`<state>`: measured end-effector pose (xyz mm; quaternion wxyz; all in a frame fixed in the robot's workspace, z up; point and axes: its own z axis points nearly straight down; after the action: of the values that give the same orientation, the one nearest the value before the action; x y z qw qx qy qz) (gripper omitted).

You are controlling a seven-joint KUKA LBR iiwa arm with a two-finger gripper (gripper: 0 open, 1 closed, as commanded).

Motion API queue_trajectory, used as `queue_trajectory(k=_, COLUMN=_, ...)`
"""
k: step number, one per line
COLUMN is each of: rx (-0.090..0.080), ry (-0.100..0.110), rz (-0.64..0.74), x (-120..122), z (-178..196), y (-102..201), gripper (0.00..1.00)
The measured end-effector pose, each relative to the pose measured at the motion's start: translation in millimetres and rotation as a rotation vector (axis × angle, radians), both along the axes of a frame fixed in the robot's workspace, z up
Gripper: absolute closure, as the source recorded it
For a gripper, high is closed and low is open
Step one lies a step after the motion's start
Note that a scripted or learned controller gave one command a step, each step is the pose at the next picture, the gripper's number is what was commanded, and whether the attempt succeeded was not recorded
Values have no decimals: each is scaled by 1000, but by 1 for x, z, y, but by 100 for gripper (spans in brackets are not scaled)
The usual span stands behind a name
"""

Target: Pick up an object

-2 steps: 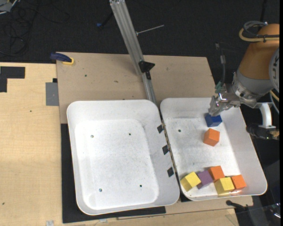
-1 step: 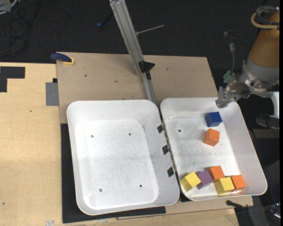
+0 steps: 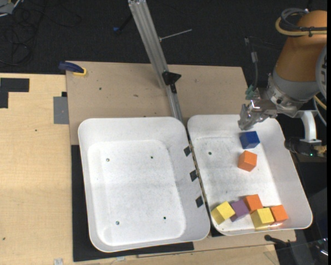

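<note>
The counter (image 3: 127, 93) is big and light brown. On it sit two white bins side by side. The left bin (image 3: 133, 184) has nothing in it that I can see. The right bin (image 3: 287, 167) has little blocks in it. A long metal bar (image 3: 154, 54) leans up from between the bins.

The robot arm (image 3: 300, 59) comes in from the right. It is grey with an orange part. Its gripper (image 3: 248, 119) hangs over the far end of the right bin. The gripper looks dark and small here, and nothing shows inside it. How it is set is too small to see, so I cannot tell that.

Just below the gripper sits a blue block (image 3: 249, 139). It looks very close to the gripper, maybe touching, but I cannot be sure. An orange block (image 3: 247, 160) sits near it, a bit closer to us. At the near end of the bin is a bunch of blocks all pushed together: a yellow block (image 3: 223, 211), a purple block (image 3: 240, 207), another orange one (image 3: 253, 202), and more beside them.

I think the arm is getting ready to grab. The blue block is the easy one. It sits alone with room around it. Next the gripper needs to go down right over it, squeeze, and lift.
</note>
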<state>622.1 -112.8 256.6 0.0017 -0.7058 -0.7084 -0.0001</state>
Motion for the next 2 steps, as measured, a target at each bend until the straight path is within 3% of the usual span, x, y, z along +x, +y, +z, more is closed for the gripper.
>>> queue_trajectory(k=2, rx=0, ry=4, rz=0, x=-44, z=-18, y=110, gripper=100)
